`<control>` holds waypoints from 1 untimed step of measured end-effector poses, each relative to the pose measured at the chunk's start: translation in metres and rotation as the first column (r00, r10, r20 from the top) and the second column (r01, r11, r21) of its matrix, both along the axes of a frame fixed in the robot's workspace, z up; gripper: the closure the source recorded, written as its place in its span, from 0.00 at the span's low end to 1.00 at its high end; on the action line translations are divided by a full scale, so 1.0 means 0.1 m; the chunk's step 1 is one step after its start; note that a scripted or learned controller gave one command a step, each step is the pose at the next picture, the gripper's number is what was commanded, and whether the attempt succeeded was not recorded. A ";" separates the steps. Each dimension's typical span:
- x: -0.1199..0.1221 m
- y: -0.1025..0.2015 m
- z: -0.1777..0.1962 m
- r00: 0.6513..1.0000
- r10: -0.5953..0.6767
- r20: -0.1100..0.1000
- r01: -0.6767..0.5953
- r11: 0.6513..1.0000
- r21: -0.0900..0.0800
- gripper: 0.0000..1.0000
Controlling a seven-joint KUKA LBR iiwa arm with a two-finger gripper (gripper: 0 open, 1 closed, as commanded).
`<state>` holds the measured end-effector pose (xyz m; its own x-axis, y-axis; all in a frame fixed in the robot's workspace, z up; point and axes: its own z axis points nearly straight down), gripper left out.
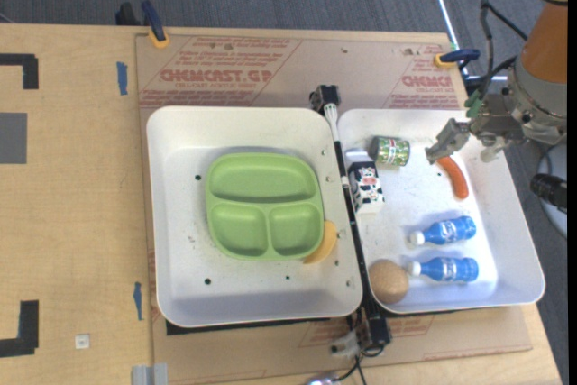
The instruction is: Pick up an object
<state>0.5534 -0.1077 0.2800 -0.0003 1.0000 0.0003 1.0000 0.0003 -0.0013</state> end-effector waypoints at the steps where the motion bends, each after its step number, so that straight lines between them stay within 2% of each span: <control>1: 0.41 -0.57 -0.88 1.000 -0.028 -0.001 0.028 1.000 0.000 0.00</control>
